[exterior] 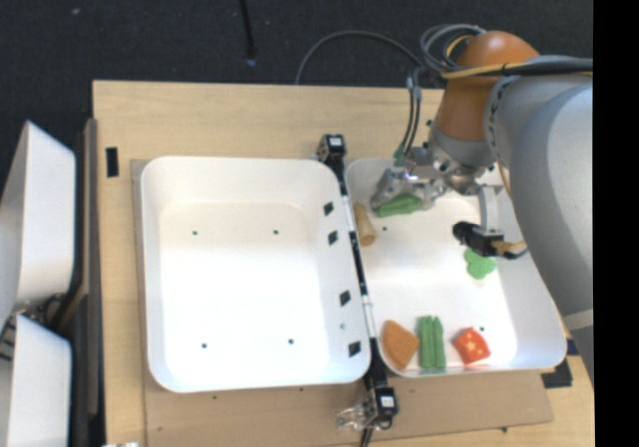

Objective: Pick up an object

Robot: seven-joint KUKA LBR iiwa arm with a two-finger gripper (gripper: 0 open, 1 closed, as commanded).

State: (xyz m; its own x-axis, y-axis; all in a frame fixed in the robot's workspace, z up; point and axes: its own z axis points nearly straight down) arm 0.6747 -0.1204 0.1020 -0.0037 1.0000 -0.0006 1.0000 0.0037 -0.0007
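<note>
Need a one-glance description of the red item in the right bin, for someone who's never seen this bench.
Start at the right bin, the one the arm reaches over, and go to its near edge. Three items sit there in a row: an orange wedge, a green ridged stick, then the red block. It is the only red thing, the rightmost.

No text, label, brand, number or sign can be read on anything here.

A robotics lab. Wooden bench (pixel 240 116) on dark carpet (pixel 150 6), bearing two white bins (pixel 240 176). Cables (pixel 349 41) at 12 o'clock.
</note>
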